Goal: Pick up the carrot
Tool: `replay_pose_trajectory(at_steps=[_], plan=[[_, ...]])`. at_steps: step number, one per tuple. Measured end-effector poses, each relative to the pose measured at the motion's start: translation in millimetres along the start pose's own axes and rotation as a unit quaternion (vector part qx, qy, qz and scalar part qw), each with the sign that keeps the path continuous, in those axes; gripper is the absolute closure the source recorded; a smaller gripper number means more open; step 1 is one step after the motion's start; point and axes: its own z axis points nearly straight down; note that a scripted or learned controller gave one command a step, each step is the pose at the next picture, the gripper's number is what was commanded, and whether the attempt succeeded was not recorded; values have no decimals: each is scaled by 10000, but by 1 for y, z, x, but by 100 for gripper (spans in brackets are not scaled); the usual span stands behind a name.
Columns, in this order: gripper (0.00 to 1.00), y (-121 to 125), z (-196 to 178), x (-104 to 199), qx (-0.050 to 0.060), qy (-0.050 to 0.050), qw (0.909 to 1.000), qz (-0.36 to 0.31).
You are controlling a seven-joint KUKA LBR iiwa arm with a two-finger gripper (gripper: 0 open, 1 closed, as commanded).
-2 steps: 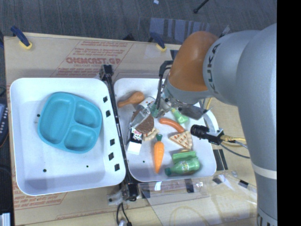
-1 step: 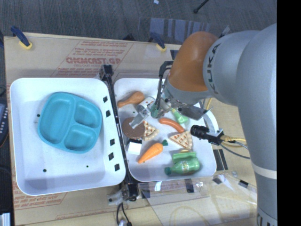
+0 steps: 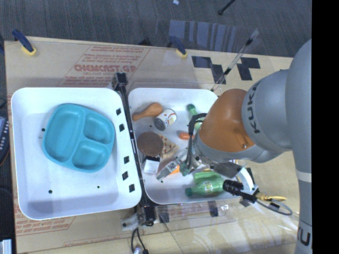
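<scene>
A small orange piece that looks like the carrot (image 3: 183, 136) lies in the right bin (image 3: 159, 194), and the arm's orange band covers most of it. The gripper (image 3: 176, 168) hangs low over the bin's middle, just below and left of the carrot and above a heap of small items. I see nothing clearly held in it.
In the right bin lie a tan drumstick-shaped item (image 3: 148, 110), a small can (image 3: 166, 119), a brown round disc (image 3: 150, 142), a green bottle (image 3: 207, 186) by the front wall and a dark green item (image 3: 192, 110). A blue divided plate (image 3: 78, 136) sits in the left bin (image 3: 32, 194).
</scene>
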Motion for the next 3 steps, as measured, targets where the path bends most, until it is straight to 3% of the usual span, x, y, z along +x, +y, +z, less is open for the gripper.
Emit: replay_pose_trajectory(at_steps=[1,2,3], plan=[[0,10,19,-22,53,33,9892,1462],[100,11,10,-21,59,50,9897,1426],[100,43,-80,33,41,34,9828,1845]])
